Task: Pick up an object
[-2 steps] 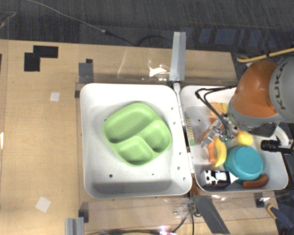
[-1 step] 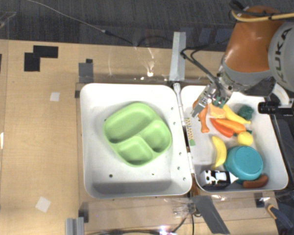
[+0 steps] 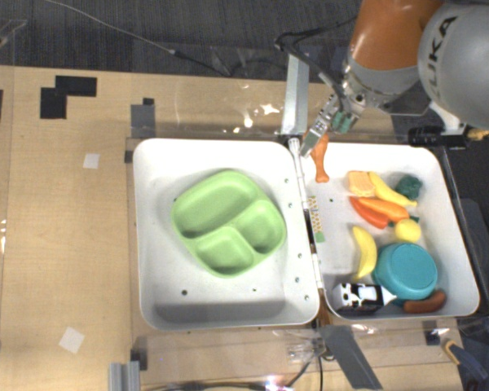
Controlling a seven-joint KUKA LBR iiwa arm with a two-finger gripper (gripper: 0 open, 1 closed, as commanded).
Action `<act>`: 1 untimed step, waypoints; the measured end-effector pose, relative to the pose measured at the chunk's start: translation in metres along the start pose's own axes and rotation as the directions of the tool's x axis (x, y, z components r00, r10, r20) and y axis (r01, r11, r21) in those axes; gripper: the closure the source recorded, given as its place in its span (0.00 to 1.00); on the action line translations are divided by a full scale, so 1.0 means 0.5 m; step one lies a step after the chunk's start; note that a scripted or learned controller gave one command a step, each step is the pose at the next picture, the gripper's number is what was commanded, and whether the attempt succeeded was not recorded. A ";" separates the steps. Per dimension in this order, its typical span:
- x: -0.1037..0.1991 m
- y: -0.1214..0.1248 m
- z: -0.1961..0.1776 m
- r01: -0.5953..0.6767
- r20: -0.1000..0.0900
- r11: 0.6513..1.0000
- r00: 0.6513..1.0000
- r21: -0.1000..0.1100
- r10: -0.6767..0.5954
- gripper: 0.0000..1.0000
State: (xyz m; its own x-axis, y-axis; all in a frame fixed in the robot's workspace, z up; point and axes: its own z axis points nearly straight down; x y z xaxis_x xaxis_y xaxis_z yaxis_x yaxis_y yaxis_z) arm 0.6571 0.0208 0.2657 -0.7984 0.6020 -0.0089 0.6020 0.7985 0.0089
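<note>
Nearest the camera: the bottom edge of the right bin [image 3: 464, 296], where a black-and-white toy [image 3: 360, 296], a brown sausage-like piece [image 3: 425, 302] and a teal bowl [image 3: 407, 270] crowd the 5 o'clock corner.

Gripper [image 3: 314, 142] sits over the bin divider at the right bin's 11 o'clock corner, tilted down toward the left. An orange carrot-like piece [image 3: 320, 160] hangs from its tip, narrow end pointing to 6 o'clock. The gripper looks clamped on the piece's upper end, though the contact point is small and partly hidden; treat the hold as probable, not certain.

Outward from there: at 4 o'clock of the gripper, a cluster of play food — orange wedge [image 3: 360, 183], banana [image 3: 385, 190], dark green item [image 3: 408, 187], red-orange pepper shape [image 3: 377, 210], lemon [image 3: 407, 231], second banana [image 3: 364, 251]. Left bin [image 3: 155, 300] carries a green divided plate [image 3: 228, 221].

Step judged: lift phase, object apparently clear of the bin floor. Next move calls for a steady vertical rise, avoiding the divider wall, since a thin end grip could slip.
</note>
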 end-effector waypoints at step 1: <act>0.102 -0.033 -0.045 -0.221 -0.002 0.975 0.975 0.004 0.221 1.00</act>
